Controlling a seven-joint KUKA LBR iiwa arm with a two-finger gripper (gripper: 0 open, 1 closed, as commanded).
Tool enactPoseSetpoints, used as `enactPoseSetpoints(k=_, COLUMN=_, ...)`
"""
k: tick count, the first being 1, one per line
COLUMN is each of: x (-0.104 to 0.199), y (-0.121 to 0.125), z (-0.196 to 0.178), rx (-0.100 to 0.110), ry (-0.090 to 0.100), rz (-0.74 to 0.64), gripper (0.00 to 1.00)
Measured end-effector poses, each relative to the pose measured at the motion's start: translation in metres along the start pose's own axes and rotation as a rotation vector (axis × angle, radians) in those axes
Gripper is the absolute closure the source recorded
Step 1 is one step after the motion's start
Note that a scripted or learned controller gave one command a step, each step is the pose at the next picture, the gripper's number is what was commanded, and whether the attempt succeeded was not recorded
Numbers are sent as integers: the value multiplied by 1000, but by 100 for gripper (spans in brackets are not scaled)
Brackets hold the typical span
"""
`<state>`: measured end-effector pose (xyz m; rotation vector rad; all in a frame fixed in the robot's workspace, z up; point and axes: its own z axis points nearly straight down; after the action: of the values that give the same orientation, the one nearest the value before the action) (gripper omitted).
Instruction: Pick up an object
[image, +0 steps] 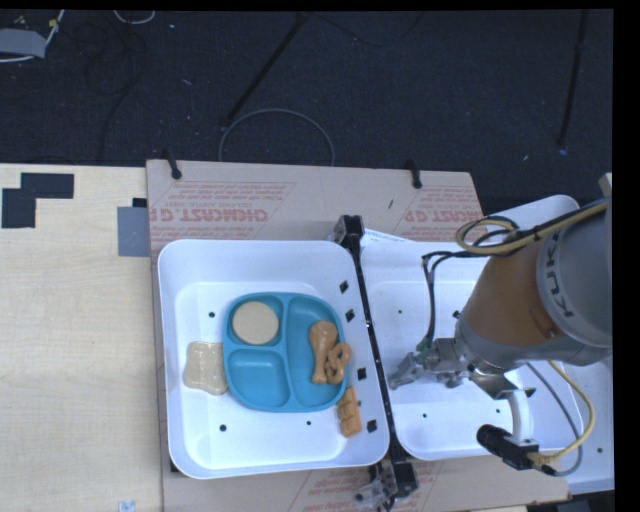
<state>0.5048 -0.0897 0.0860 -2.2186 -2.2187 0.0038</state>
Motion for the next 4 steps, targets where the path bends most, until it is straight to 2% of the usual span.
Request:
enactPoseSetpoints(k=1, x=-2, y=1, z=-12, rx=-1, ry=0, rz=6, gripper=100)
enactPoseSetpoints(k=3, x=-7, y=6, z=-137, rx=-7, ry=-1, rz=0, gripper=100)
enactPoseSetpoints(k=4, x=-8, y=7, z=-154, rx=-4, ry=-1, rz=0, gripper=100)
